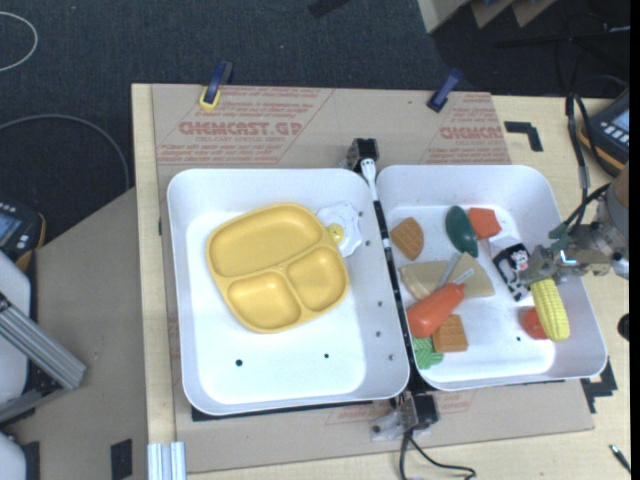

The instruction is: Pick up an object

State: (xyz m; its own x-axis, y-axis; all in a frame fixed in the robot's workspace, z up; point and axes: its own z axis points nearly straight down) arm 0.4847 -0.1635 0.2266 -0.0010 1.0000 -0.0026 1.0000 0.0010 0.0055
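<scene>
Here, corn cob point(551, 308) just below fingers point(556, 259).

From my seat, both white bins point(500, 183) look glossy plastic, yellow tray point(275, 265) matt plastic, bench point(150, 168) raw cardboard.

The bench board point(300, 118) reads "CHEMCAST GP" in red.

Yellow tray point(275, 281) left bin point(190, 298); toys right bin point(520, 183).
</scene>
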